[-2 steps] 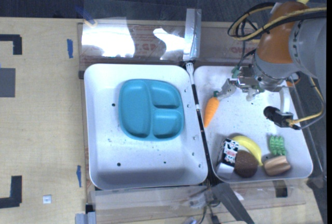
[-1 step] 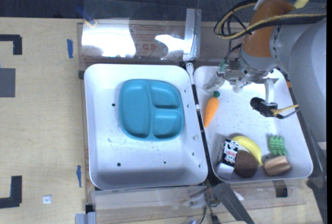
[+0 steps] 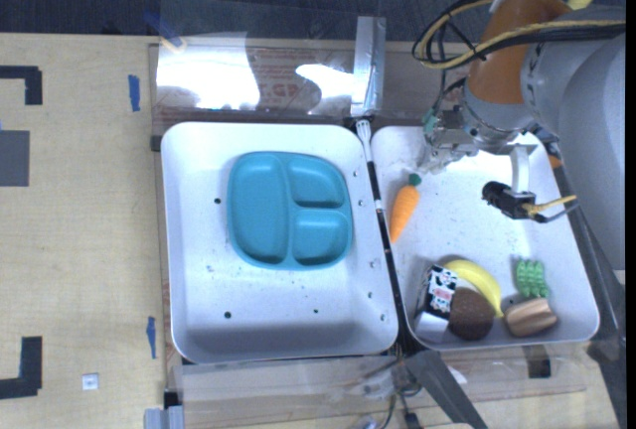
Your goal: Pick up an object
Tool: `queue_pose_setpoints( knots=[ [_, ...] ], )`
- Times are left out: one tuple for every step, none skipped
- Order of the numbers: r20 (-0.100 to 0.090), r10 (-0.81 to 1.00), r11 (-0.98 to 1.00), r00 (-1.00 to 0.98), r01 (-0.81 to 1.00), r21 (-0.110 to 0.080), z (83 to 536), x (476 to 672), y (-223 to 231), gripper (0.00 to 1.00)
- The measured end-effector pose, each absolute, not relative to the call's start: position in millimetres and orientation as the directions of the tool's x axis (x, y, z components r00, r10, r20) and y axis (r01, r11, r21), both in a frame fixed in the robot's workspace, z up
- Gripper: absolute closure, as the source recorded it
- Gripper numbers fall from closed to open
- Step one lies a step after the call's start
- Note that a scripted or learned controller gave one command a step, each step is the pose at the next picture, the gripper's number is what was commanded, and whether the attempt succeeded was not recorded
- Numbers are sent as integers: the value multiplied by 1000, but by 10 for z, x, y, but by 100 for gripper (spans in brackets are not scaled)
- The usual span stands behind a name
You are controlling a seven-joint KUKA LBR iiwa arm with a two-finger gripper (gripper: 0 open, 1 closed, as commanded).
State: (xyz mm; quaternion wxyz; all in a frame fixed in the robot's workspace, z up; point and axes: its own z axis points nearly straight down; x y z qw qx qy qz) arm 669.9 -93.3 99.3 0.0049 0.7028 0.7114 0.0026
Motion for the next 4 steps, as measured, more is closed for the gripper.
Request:
queue_pose_setpoints(
  knots=[
    [-3, 1000, 12, -12, 1000, 9, 984, 6695, -932, 0],
    [-1, 1000, 10, -10, 1000, 2, 860, 6675, -935, 0],
    [-2, 960, 281, -281, 960, 8, 1881, 6685, -382, 0],
    [1, 926, 377, -377, 926, -6, 1108, 6359, -1092, 0]
  ],
)
